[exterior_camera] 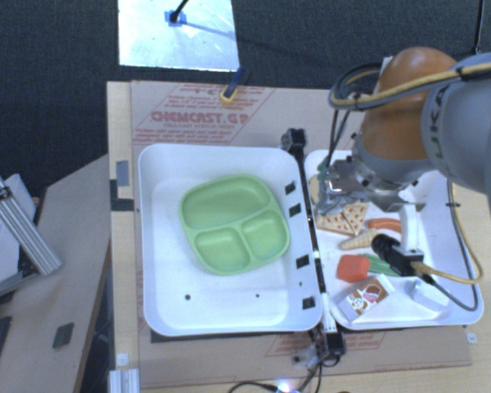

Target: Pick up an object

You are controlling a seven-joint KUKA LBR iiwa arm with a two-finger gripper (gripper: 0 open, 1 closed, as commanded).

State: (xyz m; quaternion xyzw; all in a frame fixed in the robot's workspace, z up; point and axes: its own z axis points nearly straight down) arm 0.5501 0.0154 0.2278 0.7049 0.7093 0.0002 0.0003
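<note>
The hand (337, 188) hangs low over the right bin (450, 244), just above the waffle-patterned cracker (345, 218); whether it is spread or pressed together cannot be told. A green divided tray (233, 223) lies in the left bin (159, 244).

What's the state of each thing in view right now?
green divided tray: upright, lying in the left bin.
gripper: low over the right bin, fingers hidden.
waffle piece: flat in the right bin.
red piece: lying loose.
small card box: lying flat.
</note>
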